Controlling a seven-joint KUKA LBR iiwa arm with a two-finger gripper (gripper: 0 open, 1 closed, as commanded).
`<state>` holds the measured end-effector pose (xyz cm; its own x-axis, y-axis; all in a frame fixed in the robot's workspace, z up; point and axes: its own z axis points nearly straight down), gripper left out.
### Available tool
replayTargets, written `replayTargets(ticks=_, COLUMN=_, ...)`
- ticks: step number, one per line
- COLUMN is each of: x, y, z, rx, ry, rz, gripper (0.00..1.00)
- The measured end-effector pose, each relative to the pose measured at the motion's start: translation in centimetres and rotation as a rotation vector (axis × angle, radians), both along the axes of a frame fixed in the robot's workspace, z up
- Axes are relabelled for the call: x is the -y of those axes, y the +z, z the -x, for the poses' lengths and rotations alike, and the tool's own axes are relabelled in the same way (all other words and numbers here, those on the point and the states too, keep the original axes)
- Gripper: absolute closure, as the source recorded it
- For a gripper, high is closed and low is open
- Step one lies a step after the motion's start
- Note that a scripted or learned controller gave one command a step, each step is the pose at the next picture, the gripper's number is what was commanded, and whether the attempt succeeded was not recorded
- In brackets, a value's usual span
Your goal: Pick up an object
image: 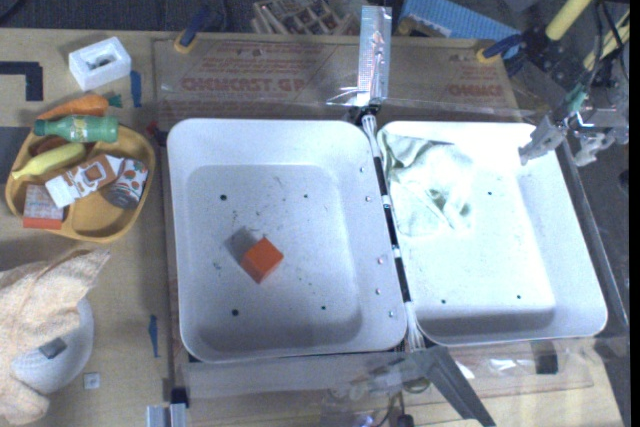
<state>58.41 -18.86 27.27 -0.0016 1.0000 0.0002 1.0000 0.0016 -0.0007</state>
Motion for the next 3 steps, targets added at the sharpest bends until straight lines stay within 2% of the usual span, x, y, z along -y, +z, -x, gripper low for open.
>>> replayTargets(ticks=1, x=-5.8, y=-10.5, z=-5.8, rx=-0.001, ry=-0.029, rz=0.000, gripper=0.00)
replayTargets(ticks=2, x=-4.9, y=-18.3, z=-4.4, rx=0.009, ry=0.080, rz=0.001, gripper=0.00)
replayTargets(ticks=3, x=-4.8, y=-17.2, z=-4.5, rx=0.014, ry=0.077, rz=0.001, gripper=1.00)
